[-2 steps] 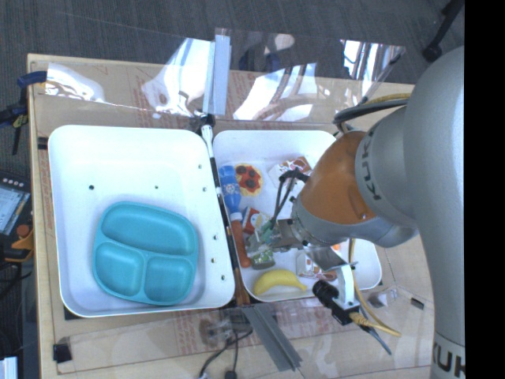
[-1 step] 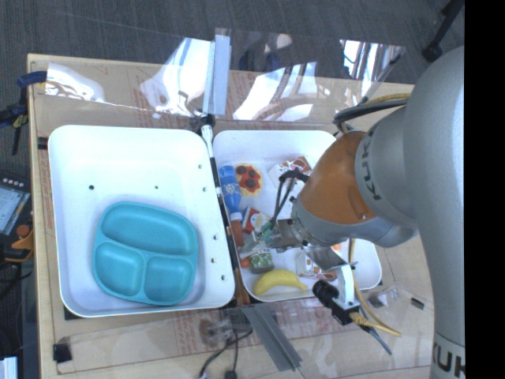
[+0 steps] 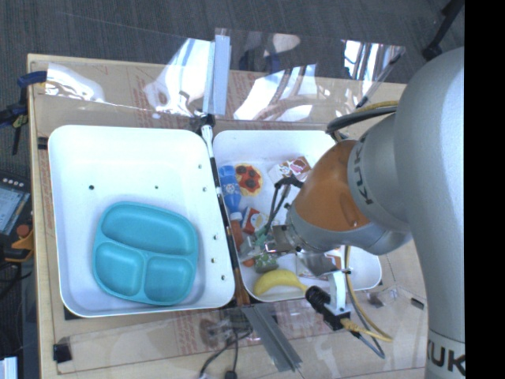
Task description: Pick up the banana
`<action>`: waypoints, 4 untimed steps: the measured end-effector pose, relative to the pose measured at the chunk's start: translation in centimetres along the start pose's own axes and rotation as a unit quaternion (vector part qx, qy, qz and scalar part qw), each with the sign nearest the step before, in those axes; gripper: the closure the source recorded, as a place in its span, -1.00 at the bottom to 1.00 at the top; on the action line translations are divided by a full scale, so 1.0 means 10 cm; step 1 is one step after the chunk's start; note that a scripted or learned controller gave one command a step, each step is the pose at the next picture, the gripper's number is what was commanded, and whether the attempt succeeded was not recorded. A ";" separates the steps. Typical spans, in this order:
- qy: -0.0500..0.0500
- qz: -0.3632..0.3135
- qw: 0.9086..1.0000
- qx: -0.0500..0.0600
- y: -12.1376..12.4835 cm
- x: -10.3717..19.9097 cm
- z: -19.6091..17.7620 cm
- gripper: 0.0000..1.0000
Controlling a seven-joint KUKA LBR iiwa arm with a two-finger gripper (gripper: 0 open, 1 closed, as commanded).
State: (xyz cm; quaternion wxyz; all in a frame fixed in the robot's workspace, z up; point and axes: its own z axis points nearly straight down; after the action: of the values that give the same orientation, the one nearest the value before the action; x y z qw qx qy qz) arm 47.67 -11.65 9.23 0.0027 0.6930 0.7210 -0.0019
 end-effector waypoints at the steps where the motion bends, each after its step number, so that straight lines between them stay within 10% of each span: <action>1: 0.002 -0.003 1.000 0.002 0.00 0.02 -0.08 1.00; 2: 0.001 -0.003 1.000 0.002 -0.01 0.01 -0.09 -1.00; 3: 0.002 -0.004 1.000 0.002 0.00 0.01 -0.19 1.00; 4: 0.002 -0.004 1.000 0.002 0.00 0.01 -0.19 -1.00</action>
State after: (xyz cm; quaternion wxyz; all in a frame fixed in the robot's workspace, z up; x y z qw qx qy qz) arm 47.69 -11.51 11.17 0.0000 0.6899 0.7239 -0.0023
